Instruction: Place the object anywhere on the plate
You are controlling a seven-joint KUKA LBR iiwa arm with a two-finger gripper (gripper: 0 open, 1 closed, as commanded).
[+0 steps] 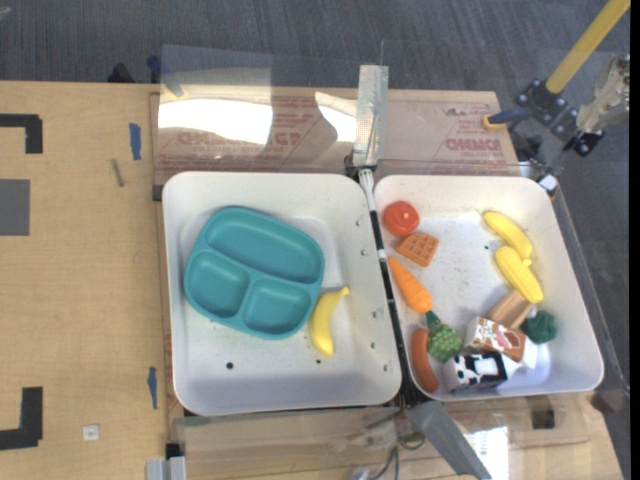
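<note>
- Beside the teal divided plate (256, 271), at its four o'clock in the left bin (190, 378), lies a toy banana (326, 321), touching or nearly touching the rim.
- Its long axis runs from seven to one o'clock, stem tip up toward the plate's right edge.
- So the banana probably needs a short carry toward ten o'clock.
- Whether the gripper is apart or together, I cannot tell.
- At three o'clock, the right bin (575, 268) holds a tomato (401, 217), waffle (420, 248), carrot (411, 284) and more toys.
</note>
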